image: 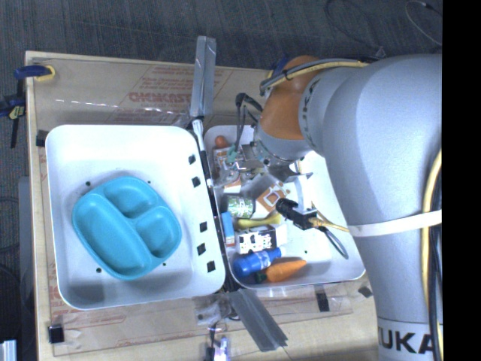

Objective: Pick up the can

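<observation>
Camera view: small green-labelled can [240, 206] lying beside yellow banana [258, 221]

The can [240, 206] was small, with a green-and-white label and a pale end facing up toward the camera. It lay in the right bin [342, 265], close to that bin's left wall, seemingly tipped rather than upright. A yellow banana-shaped piece [257, 221] lay just beside it on the near side. The gripper [252, 173] hung just above it.
</observation>
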`<action>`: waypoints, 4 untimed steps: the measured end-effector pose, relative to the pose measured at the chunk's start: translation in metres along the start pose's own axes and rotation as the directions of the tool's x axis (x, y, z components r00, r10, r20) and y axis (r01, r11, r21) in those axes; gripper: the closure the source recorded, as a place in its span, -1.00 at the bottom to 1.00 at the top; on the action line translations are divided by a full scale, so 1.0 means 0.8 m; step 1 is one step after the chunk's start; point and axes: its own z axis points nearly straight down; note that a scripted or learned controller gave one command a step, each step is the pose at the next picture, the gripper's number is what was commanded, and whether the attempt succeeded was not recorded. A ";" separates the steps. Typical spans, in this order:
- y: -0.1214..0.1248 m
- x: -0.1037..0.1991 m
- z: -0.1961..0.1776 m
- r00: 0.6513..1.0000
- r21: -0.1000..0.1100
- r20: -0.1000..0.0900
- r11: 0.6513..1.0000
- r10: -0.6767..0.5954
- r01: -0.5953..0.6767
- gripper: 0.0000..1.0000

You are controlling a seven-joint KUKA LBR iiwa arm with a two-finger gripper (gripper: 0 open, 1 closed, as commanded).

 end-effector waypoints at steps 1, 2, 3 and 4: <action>0.028 0.022 -0.166 0.980 -0.021 -0.006 0.980 0.199 -0.199 1.00; 0.030 0.029 -0.193 0.975 -0.020 -0.006 0.975 0.221 -0.221 1.00; 0.038 -0.016 -0.270 0.860 -0.017 -0.012 0.860 0.511 -0.511 1.00; -0.038 -0.029 -0.124 0.691 -0.009 -0.014 0.691 0.723 -0.723 1.00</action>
